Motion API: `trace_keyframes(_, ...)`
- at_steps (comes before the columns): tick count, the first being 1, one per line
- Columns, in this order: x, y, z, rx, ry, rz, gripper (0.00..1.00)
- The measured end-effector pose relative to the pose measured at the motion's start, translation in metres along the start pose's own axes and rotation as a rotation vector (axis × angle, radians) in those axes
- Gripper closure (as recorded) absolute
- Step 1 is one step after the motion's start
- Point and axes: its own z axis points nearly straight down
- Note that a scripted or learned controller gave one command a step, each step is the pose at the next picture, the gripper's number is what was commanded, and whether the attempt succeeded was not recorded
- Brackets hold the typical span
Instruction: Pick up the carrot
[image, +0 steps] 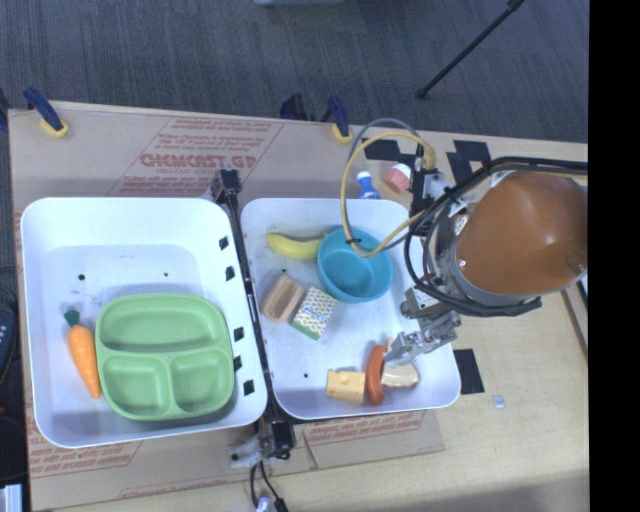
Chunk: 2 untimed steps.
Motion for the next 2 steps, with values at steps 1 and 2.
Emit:
trace_keyframes(1, 0.025, 0.002, -0.018, 0.001, 0.001, 0.306, 1.00)
trace_keyframes(2, 0.011, 0.001, 0.001, -0.006, 0.000, 0.140, 1.00)
